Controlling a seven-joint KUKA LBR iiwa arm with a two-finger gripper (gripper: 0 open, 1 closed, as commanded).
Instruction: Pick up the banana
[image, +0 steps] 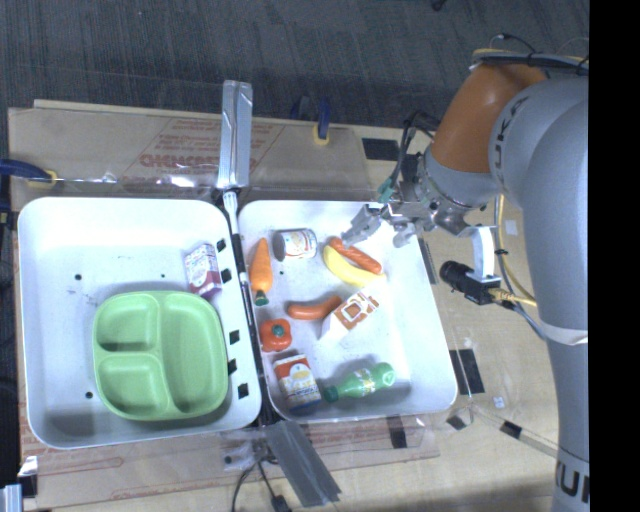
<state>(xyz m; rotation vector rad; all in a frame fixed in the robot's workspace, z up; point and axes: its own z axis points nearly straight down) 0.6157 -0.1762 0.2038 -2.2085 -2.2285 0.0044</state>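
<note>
The yellow banana (343, 266) lies in the upper middle of the right bin (425, 330), with an orange-red hot dog (358, 256) resting across its upper side. My gripper (383, 228) hovers just above and to the right of the banana, near the bin's far right corner. Its fingers (361, 224) are spread open with nothing between them. The banana sits below the left fingertip, apart from it.
The right bin also holds a can (294, 243), a carrot (261, 268), a sausage (313, 308), a red tomato (276, 334), a white and orange box (355, 310), a small carton (298, 383) and a green bottle (362, 382). In the left bin are a green divided plate (160, 353) and a packet (202, 268).
</note>
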